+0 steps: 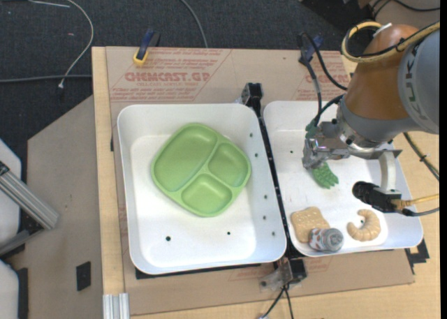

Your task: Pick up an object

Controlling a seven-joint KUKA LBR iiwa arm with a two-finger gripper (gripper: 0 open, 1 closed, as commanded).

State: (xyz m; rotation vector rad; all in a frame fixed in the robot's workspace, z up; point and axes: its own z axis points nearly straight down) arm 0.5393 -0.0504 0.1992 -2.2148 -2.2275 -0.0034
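Hanging over the right bin (293, 128), the hand (318, 160) sat at the end of the grey arm (380, 94), which came in from the right with its orange band above the wrist. The tip of the hand was touching, or just above, the upper end of a green leafy toy (327, 177) that lay on the floor of the right bin, near its middle. Whether the hand was clenched or released could not be told from this angle, nor whether it had any grip on the leafy toy.

Nearer the front edge of the same bin lay three more things close together: a tan cracker-like piece (306, 220), a small can on its side (327, 239) just in front of it, and a pale croissant-shaped toy (367, 225) to the right, apart from the other two.

The left bin (140, 206) carried a light green divided plate (201, 169) with three compartments, lying flat and turned at an angle near the bin's middle. Both bins rested side by side on a cardboard-covered surface (181, 77), with a blue clip (145, 45) at its far edge.
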